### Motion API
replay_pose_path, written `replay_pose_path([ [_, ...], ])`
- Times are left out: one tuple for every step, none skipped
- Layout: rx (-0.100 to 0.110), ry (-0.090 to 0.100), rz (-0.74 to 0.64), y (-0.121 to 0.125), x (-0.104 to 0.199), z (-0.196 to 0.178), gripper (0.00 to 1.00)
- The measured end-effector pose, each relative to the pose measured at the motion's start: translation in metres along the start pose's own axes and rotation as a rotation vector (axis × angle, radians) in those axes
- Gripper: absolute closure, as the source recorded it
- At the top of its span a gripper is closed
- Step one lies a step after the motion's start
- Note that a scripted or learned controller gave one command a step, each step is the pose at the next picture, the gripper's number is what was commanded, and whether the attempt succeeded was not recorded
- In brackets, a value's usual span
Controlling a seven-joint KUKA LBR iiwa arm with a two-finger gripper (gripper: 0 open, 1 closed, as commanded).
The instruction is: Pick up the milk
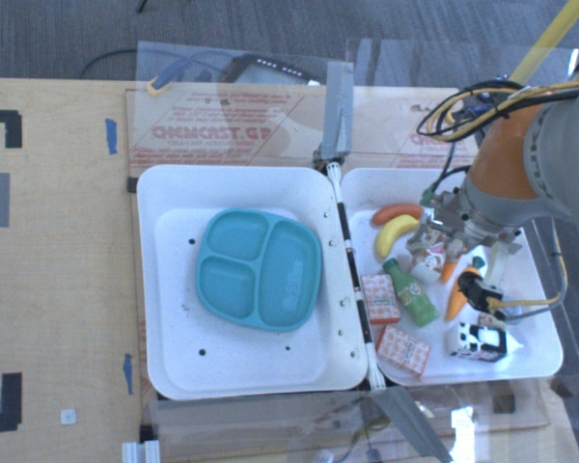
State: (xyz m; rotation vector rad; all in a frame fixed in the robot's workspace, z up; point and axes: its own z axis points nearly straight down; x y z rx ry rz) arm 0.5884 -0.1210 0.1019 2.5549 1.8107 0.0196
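The milk (479, 341) is a small carton with black and white patches, lying in the right bin (545, 355) near its front right corner. My gripper (444, 243) hangs over the middle of that bin, behind and to the left of the milk and apart from it. It is just right of the banana (396, 233). A small pale object (427, 258) lies right under the gripper. The wrist hides what is between the gripper's tips.
The right bin also holds a sausage (398, 211), a green bottle (411, 293), a carrot (458, 297) and two red-and-white boxes (380, 297) (403, 350). A teal divided plate (260, 269) sits in the left bin (164, 355). Cables (463, 109) loop above the arm.
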Motion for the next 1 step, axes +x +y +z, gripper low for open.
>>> replay_pose_path([
  [0.017, -0.004, -0.005, -0.0667, 0.0165, -0.0831, 1.00],
])
